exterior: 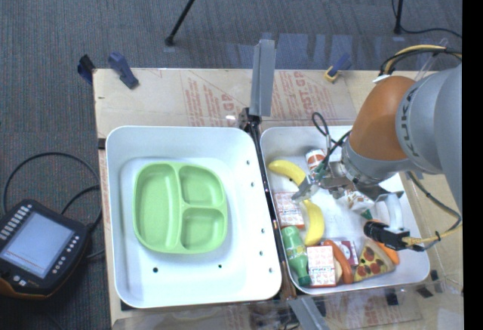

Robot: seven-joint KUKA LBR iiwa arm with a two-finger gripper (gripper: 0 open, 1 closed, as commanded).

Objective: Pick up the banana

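Observation:
Two yellow bananas lie in the right bin point(419, 257). One banana point(287, 170) curves near the bin's upper left, and the other banana point(314, 221) lies just below the middle. My gripper point(311, 186) hangs between the two, right of the upper one and just above the lower one's top end. No banana shows inside it. The grey arm with its orange band point(381, 128) reaches in from the right and hides part of the bin's right half.
The right bin also holds a green bottle point(296, 253), a red-and-white carton point(321, 264), a pizza slice point(370, 262), a small can point(315, 159) and a red packet point(288, 209). In the left bin point(121, 147) lies a green divided tray point(181, 208).

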